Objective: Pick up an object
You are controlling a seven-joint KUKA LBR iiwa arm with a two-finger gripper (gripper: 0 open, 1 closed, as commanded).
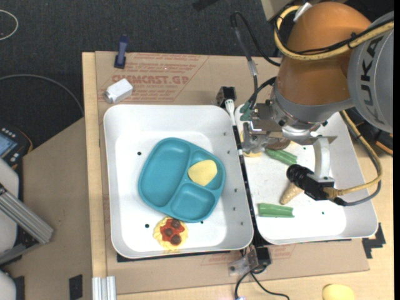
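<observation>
hovering gripper (253,144) beside green pod (281,155)

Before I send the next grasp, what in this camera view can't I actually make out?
- Claw: the wrist sits over it, so open or shut is unreadable.
- Right bin: its far part is covered by the arm.
- Green piece by the wrist: one end runs under the arm.
- Yellow object: cut off by the bottom edge.
- Toy pizza in the left bin: toppings too small to read.
</observation>
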